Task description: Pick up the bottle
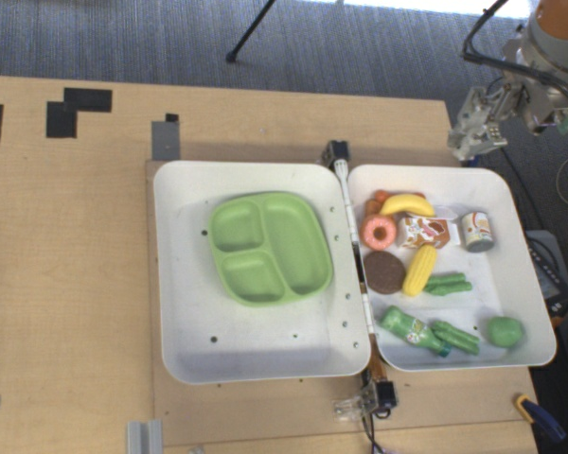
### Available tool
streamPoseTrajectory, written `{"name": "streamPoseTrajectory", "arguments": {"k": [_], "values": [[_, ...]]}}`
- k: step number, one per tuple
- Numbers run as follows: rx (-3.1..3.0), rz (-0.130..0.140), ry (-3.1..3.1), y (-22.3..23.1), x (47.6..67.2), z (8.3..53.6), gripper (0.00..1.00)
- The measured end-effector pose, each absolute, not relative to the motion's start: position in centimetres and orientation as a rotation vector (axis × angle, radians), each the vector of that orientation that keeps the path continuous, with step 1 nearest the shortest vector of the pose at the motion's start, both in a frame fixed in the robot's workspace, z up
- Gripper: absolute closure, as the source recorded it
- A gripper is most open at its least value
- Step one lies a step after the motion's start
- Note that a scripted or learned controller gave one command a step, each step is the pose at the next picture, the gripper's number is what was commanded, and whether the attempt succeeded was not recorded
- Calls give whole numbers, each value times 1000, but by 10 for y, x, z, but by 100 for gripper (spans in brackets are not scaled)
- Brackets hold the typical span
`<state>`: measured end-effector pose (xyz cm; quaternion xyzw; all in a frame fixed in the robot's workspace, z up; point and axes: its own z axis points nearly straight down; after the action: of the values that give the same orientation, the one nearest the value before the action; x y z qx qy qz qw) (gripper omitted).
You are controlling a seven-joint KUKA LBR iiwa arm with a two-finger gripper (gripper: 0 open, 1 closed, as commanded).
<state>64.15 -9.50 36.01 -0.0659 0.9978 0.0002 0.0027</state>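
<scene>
The bottle (414, 331), green with a printed label, lies on its side near the front left of the right bin (507, 197), tilted so one end points toward the divider between the bins. Just beside it to the right lies a green bean pod (457, 337), and a round green ball (505, 330) sits in the front right corner. Behind the bottle are a brown disc (385, 270), a corn cob (419, 269) and a second green pod (448, 284). Farther back are a pink donut (378, 232), a banana (407, 202), a small printed carton (426, 231) and a tin can (476, 231) on its side. The left bin (185, 348) holds a green divided plate (268, 247). The end effector (478, 130) hangs above the bench (66, 291) just beyond the right bin's back right corner, well apart from the bottle, with nothing between its fingers; whether they are spread or closed I cannot tell. The orange band of the arm (559, 12) shows at the top right.
</scene>
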Motion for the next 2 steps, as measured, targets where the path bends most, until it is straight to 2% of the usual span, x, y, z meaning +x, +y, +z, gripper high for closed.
{"name": "streamPoseTrajectory", "arguments": {"k": [1,2], "values": [[-664,-4,3061,-124,631,463,100],[-411,3,3109,-73,669,367,100]]}}
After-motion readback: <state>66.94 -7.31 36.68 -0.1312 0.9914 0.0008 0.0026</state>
